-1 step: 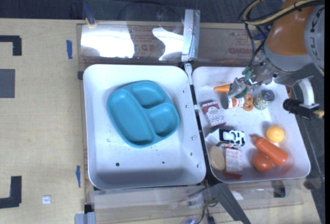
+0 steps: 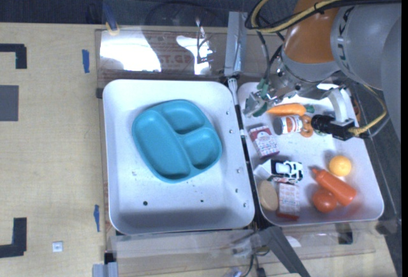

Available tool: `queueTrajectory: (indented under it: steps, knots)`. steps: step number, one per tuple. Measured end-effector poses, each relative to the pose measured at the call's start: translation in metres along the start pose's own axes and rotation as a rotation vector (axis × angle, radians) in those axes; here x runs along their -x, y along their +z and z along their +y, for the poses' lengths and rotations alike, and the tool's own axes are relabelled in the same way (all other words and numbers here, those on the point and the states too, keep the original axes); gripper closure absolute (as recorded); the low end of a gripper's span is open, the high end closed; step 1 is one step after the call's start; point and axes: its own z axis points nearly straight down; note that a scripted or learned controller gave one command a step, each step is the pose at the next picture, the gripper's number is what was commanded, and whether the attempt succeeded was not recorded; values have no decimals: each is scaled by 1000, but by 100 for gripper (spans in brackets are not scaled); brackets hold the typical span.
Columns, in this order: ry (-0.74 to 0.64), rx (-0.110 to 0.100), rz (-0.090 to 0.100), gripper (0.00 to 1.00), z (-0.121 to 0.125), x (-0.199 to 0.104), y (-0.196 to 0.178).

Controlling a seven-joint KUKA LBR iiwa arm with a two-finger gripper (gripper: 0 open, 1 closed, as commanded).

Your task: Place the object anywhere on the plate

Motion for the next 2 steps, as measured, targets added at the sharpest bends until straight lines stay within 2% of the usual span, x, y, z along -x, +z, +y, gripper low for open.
queueTrajectory:
  steps: [1,2]
  knots:
    - [-150,15,0,100,15,-41,13]
    - [-241,-3,2,100,9,-100,-1]
